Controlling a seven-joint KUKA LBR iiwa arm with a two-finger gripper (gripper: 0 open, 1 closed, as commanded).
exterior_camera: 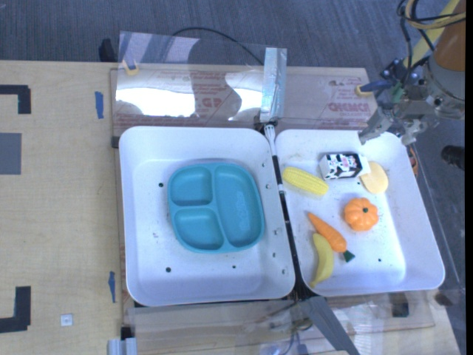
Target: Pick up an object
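The right bin [414, 272] holds several toy foods. A black-and-white carton [341, 166] lies near its back, with a yellow corn cob [305, 181] to its left and a pale yellow piece [375, 177] to its right. An orange pumpkin [361, 214] sits mid-bin. Toward the front, an orange carrot [327, 231] lies across a yellow banana [323, 259]. My gripper [388, 134] hangs over the bin's back right rim, above and just behind the carton. It is open, with nothing between its fingers.
The left bin [140, 257] holds a blue divided plate [216, 205]. A clear plastic sheet [192, 80] and a taped upright strip [273, 83] stand behind the bins. Cables [425, 13] loop by the arm at the top right.
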